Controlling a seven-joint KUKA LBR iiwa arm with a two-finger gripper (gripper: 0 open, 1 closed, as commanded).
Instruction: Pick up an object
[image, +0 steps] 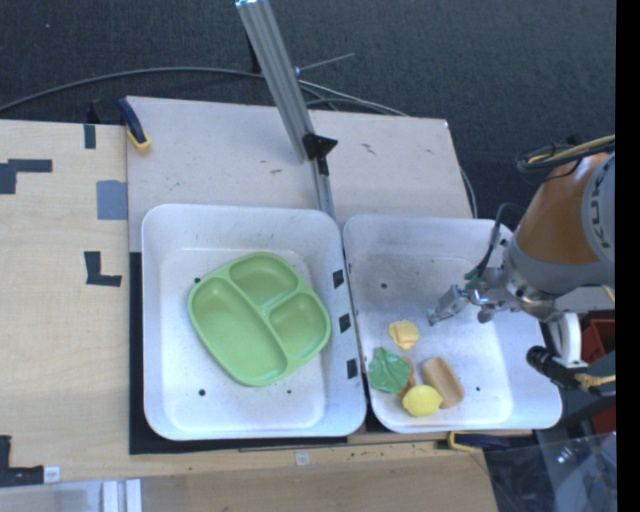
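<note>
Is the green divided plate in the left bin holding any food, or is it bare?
Bare. The green divided plate lies flat in the left bin, all three compartments showing plain green. The toy food sits in the right bin.

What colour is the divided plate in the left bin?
Light green, seen plainly in the camera view: the plate.
</note>
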